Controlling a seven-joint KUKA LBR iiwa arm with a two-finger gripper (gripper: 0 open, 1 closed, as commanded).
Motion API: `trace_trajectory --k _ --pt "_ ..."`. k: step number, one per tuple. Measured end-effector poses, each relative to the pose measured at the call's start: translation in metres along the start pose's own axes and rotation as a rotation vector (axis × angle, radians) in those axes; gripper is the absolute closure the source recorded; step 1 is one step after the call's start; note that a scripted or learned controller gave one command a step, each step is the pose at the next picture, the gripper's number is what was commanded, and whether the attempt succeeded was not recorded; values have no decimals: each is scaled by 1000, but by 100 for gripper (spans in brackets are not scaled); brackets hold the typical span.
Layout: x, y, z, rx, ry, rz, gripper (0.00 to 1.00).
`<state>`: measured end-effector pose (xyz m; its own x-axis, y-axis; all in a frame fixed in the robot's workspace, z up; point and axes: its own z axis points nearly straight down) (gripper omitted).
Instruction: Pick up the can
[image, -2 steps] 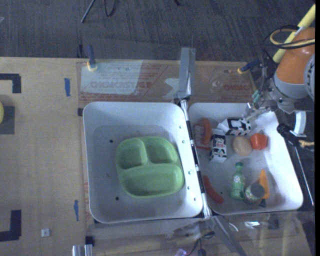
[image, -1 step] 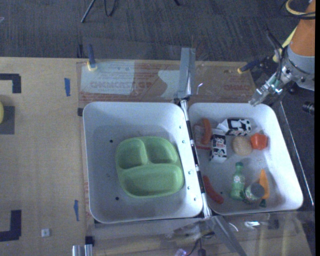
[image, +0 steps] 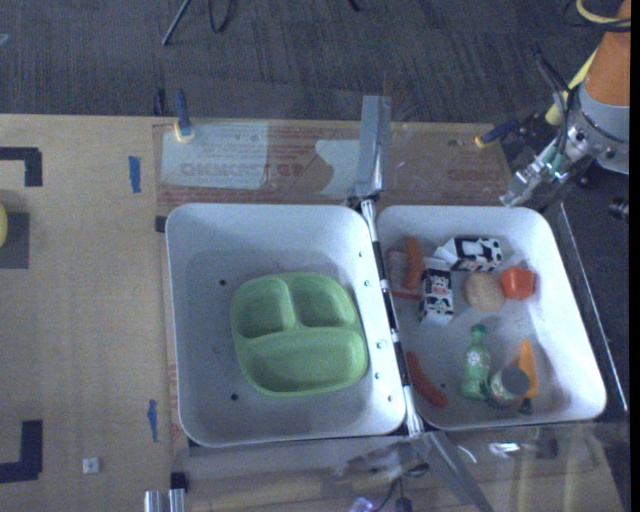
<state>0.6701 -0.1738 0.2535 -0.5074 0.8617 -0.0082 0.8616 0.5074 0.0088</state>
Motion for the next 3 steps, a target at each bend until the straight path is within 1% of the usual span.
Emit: trace_trajectory --k 3 --pt "-4 4 -31 -15 -11 0 100"
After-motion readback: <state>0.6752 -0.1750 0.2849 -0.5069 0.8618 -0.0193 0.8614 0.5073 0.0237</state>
